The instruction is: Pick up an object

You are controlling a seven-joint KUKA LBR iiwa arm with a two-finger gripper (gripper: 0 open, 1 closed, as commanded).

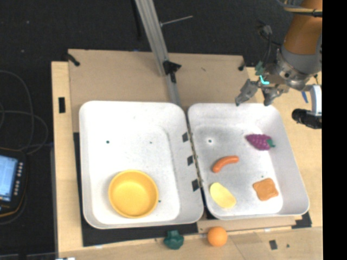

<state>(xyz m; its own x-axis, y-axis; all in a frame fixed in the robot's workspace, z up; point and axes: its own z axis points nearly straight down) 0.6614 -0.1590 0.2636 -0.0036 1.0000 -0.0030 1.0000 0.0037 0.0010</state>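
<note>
With its jaws spread and holding nothing above the far rim of the right shallow white bin, the gripper could clip that rim while descending toward the purple plastic grape bunch lying nearest inside.

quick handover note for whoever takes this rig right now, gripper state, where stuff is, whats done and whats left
Gripper: open, holding nothing, above the far edge of the right bin.
Right bin: purple grapes, orange sausage, yellow piece, brown toast.
Left bin: yellow bowl.
On the bench in front of the bins: orange ball, green item.
Done: nothing picked.
Left: descend, grasp one object, lift.
</note>
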